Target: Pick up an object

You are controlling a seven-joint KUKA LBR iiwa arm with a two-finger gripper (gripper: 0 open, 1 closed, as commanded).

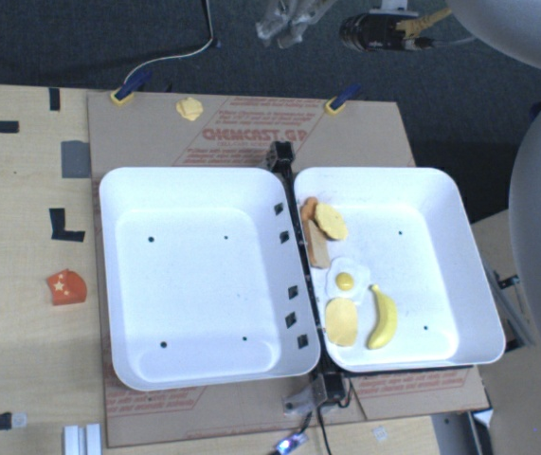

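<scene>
**A:** Fixed overhead camera, looking down at a slant: we see the gripper [291, 19] parked high at the top edge, over dark carpet and well apart from both bins. Its translucent fingers are blurred, and we cannot tell whether they are spread or closed. Nothing is visible between them.

**B:** And the pickable things? We count them all in the right bin [441, 254]: a banana [382, 318] near the front, a fried egg [346, 280] just beside it, a pale yellow slice [342, 322] touching the left wall, and a round biscuit-like piece [330, 223] overlapping a brown stick-shaped piece [315, 242] against the divider.

**A:** That crowding is where we judge the risk lies. The pieces hug the wall and one another, so a descending finger could strike the rim or nudge a neighbour. The flat ones offer little to pinch, and the banana looks the easiest target to us.

**B:** The left bin [194, 273] shows bare white floor with a few dark dots. Both bins sit on a printed cardboard sheet [251, 131] clipped to a wooden bench [24, 235]. We note a small yellow piece [189, 109] on the cardboard and a red piece [67, 287] out on the bench, with a white cable [180, 57] trailing across the carpet behind.
</scene>
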